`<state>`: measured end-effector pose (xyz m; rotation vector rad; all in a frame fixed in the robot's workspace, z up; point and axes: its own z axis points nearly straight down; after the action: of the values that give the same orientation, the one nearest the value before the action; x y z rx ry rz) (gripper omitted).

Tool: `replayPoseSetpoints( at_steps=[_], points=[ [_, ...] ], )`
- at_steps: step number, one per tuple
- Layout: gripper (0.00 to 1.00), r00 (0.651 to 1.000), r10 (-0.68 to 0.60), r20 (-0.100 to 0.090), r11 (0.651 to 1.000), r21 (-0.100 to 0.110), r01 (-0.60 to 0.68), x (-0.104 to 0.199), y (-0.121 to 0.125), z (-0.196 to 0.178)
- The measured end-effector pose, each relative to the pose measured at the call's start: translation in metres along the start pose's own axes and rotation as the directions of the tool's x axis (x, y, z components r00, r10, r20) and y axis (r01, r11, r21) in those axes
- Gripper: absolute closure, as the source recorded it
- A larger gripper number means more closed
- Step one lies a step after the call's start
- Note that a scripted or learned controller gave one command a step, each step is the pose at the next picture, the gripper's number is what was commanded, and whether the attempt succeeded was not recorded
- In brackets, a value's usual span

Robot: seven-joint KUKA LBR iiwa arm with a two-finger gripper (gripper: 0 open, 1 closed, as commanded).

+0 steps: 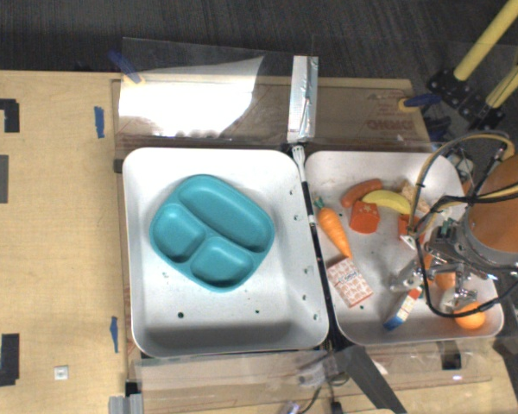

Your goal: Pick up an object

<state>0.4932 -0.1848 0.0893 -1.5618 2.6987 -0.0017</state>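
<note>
Arm's end effector point(436, 285), finger state unclear, crowds orange fruit point(470, 319) and marker point(403, 310); likely misgrasp among clutter.

The grey arm point(499, 222), orange-banded above the wrist, reaches down with its gripper point(439, 290) lowered.

A teal divided plate point(211, 229) lies in the left bin point(147, 317); a carrot point(333, 231) and banana point(387, 200) lie in the right bin point(363, 333).
</note>
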Motion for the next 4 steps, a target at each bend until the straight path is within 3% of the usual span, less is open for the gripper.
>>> replayPoseSetpoints(
  at_steps=[2,3,4],
  points=[
    [0.0,0.976,-0.216,0.015,0.976,0.007,0.216,-0.001,0.001,-0.002],
    [1.0,0.977,-0.213,0.006,0.977,0.009,0.213,0.002,-0.001,-0.012],
    [0.0,0.977,-0.213,0.007,0.977,0.009,0.213,0.002,-0.002,-0.012]
  ],
)
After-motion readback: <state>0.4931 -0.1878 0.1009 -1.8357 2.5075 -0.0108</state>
